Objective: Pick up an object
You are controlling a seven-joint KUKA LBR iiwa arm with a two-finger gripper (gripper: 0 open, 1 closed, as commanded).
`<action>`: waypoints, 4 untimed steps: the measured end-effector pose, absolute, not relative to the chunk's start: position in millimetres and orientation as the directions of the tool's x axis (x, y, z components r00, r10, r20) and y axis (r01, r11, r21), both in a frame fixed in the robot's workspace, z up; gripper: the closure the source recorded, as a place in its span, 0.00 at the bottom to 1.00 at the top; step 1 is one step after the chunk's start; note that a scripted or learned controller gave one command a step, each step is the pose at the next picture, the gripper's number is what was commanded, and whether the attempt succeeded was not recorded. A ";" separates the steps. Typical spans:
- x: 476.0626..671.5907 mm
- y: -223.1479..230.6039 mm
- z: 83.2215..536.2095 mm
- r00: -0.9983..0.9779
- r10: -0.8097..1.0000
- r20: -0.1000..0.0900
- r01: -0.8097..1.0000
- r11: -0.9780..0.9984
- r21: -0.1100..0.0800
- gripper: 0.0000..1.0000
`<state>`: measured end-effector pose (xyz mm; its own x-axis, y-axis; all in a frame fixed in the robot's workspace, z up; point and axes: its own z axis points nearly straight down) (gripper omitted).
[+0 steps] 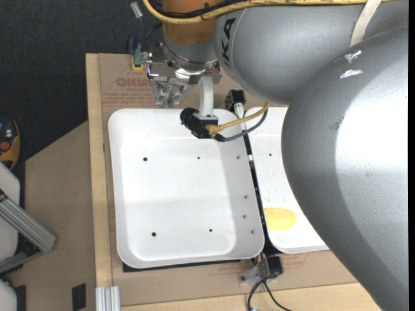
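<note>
Hand: you saw it over the left bin's far rim; grip state unclear.
Risk: yellow object lay well apart, so you'd likely grasp nothing.

Bench top: a tan cardboard sheet, red printed lettering near its far edge. Beyond the sheet, upper left, a dark speckled floor or carpet. Lower left: a slanted grey metal rail lies on a brownish surface. A ribbed metal piece sits at the bottom edge. Black cable trails off the near edge. Light is even, with a soft shadow across the middle.
</note>
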<state>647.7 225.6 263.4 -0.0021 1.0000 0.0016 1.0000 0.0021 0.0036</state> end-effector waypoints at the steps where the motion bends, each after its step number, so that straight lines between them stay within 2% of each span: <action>1: 648.9 224.7 278.3 -0.001 1.000 0.001 1.000 0.001 0.004 1.00; 2: 667.0 224.6 260.6 -0.001 1.000 0.000 1.000 0.001 0.003 1.00; 4: 667.2 226.2 283.6 -0.003 1.000 0.002 1.000 0.003 0.010 1.00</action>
